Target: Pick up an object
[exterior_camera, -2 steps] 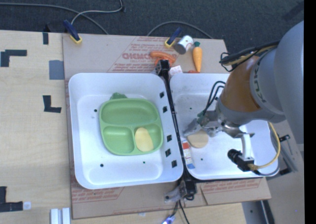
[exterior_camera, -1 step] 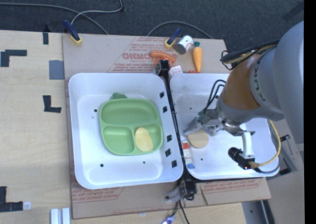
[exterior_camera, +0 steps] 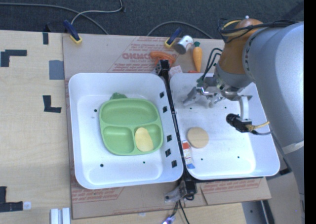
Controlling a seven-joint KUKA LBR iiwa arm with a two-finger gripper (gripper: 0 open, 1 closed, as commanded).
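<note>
Jaws (exterior_camera: pixel 203 95) are seen low in the right bin (exterior_camera: pixel 256 161), but whether they are apart cannot be told. Just below them a tan round cookie (exterior_camera: pixel 198 137) is left lying untouched.

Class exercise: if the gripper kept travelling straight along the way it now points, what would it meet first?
The gripper points down and left over the right bin. It would probably meet that bin's bare white floor first, short of the divider; depth is unclear from above.

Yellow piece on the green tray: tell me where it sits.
The yellow piece lies in the lower right compartment of the green tray, which rests in the left bin, across the divider from the tan round disc in the right bin.
</note>
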